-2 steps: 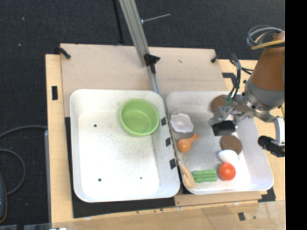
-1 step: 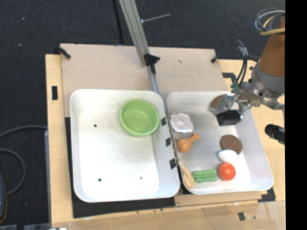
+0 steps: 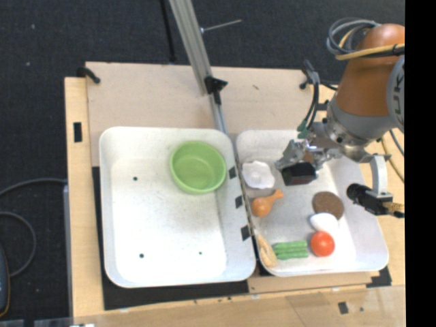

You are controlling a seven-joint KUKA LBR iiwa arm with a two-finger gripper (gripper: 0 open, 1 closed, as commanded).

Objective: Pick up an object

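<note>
We see the grey-and-orange arm's tool (image 3: 298, 163) poised over the right white plastic bin (image 3: 373, 240); whether it is clenched we cannot tell. The nearest pick, a white crumpled object (image 3: 258, 174), lies beside an orange pear-shaped toy (image 3: 264, 202); a descent could nudge both.

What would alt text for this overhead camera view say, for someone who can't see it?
A grey and orange robot arm's gripper hovers over the right bin, which holds small toy foods including a red tomato. The left bin holds a green bowl.
</note>
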